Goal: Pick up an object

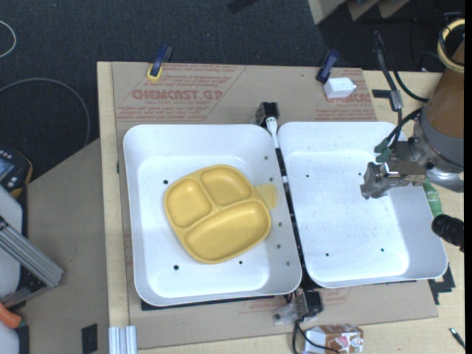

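The yellow plate (216, 214) lies in the left bin (140, 153), near its right wall. The pincer (375, 182) hangs over the right bin (324, 264) toward its right edge; whether it is open, I cannot tell.

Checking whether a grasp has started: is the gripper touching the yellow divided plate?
Apart. The camera view shows the gripper over the right bin, while the yellow divided plate lies in the left bin, the bin walls between them.
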Controlling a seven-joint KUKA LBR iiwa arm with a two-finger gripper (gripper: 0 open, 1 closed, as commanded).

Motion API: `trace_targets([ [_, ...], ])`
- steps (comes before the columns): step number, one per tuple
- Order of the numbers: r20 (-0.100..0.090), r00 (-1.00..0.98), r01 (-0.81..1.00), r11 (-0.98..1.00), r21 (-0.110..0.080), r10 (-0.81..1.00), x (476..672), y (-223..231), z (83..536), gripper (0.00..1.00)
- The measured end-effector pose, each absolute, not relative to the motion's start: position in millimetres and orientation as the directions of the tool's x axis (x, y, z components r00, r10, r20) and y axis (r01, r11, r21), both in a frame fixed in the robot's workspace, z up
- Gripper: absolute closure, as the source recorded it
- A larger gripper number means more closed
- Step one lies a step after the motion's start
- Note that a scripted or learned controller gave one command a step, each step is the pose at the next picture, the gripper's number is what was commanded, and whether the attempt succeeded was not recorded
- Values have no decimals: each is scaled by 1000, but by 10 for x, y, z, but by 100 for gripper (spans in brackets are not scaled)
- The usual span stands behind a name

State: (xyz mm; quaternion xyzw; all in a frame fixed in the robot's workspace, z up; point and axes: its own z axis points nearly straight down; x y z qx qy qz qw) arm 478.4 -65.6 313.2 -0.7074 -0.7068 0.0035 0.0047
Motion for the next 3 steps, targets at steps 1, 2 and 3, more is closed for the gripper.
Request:
trace_targets([
  [1, 2, -10, 1000, 10, 4, 1000, 4799, 129, 3470, 100],
  [2, 3, -10, 1000, 10, 3, 1000, 4905, 950, 3640, 100],
  [3, 0, 0, 1000, 0, 4, 1000, 4908, 898, 3738, 100],
])
